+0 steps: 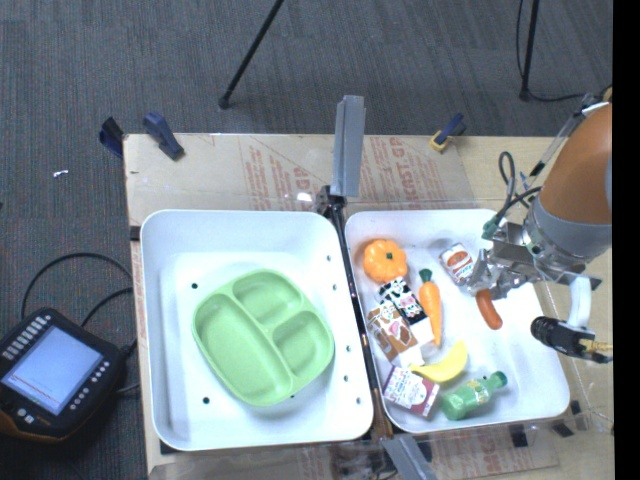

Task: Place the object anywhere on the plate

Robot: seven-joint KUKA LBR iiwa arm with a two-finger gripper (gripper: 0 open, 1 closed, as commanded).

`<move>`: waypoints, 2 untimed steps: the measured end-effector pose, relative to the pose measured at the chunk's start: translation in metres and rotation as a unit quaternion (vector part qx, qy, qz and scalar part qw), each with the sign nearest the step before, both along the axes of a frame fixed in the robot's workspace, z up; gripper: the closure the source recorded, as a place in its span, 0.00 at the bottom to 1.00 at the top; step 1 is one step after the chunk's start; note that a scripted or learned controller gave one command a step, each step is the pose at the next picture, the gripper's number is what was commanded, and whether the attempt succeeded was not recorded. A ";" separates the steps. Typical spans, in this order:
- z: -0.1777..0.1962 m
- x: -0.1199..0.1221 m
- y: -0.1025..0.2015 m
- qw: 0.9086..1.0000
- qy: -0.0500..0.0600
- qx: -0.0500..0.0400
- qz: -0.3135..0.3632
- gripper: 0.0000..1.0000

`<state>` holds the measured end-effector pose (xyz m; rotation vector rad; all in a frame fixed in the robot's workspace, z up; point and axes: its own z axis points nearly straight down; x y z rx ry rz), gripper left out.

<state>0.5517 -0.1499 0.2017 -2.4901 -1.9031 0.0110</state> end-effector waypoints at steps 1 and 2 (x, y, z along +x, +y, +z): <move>-0.053 0.004 0.059 1.000 0.000 0.000 0.006 1.00; -0.071 0.009 0.058 0.994 0.000 -0.001 -0.109 1.00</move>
